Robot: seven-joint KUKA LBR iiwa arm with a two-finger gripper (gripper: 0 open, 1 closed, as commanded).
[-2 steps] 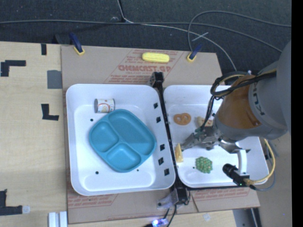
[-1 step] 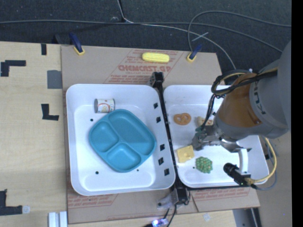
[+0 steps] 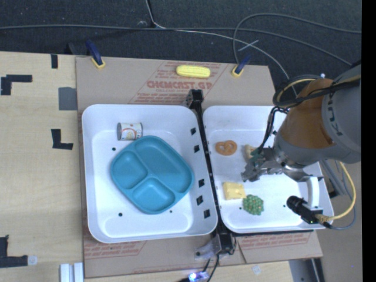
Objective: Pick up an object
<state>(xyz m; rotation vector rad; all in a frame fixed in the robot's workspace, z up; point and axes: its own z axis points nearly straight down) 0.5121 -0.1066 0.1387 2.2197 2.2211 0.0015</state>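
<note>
Camera view, looking down on the desk: two white bins lie side by side. The left bin holds a blue divided plate and, just above it, a small can on its side. The right bin holds a brown pretzel-like piece, a yellow cheese-like block and, just beside that, a green broccoli-like clump. A yellow corn-like piece rests on the cardboard behind the bins. The arm reaches over the right bin; its end effector hangs low between the pretzel-like piece and the yellow block, near both. Whether it is apart or together cannot be told at this resolution, and nothing is seen held. Judged as small toy foods, the nearby pieces should be light and fairly stiff. The yellow block offers flat opposing sides, likely the surest hold. The rounder green clump may roll or slip.
</note>
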